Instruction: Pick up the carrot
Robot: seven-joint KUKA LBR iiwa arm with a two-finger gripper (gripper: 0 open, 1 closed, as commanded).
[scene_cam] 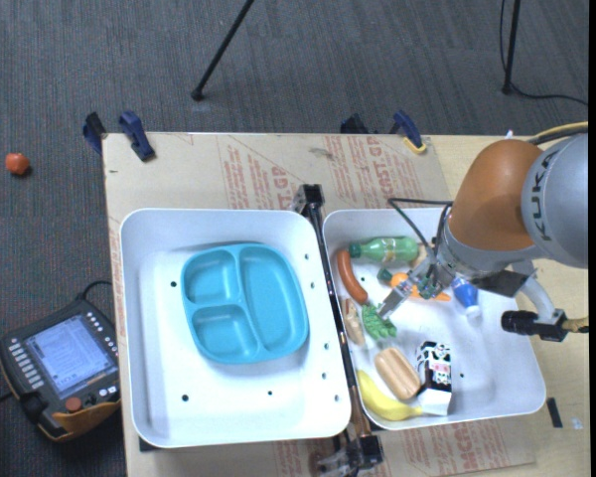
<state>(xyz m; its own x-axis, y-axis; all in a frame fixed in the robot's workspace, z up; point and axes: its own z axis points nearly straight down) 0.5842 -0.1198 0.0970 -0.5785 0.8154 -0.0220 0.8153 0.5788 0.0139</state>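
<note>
Two shallow white bins sit side by side on the surface (278,167). The left bin (149,266) holds a blue divided tray (245,301) with three compartments, lying near the bin's middle.

The right bin (507,376) holds the rest of the objects. A green bottle (382,249) lies on its side near the far edge. A red sausage (352,274) lies along the left wall, just below the bottle. A green leafy vegetable (377,323) lies toward the bin's middle-left. Nearer the front edge are a hot dog bun (396,373) and a yellow banana (385,401), with a black-and-white milk carton (436,369) just beside them toward the front right.

The arm reaches in from the right, its orange band above the bin's far right part. The jaws (424,286) hang low over the bin's middle, and the carrot (409,288), a small orange piece, lies right at them; whether the jaws are open or closed on it cannot be told. A small blue-and-white object (466,295) lies just beside the jaws on the right.
</note>
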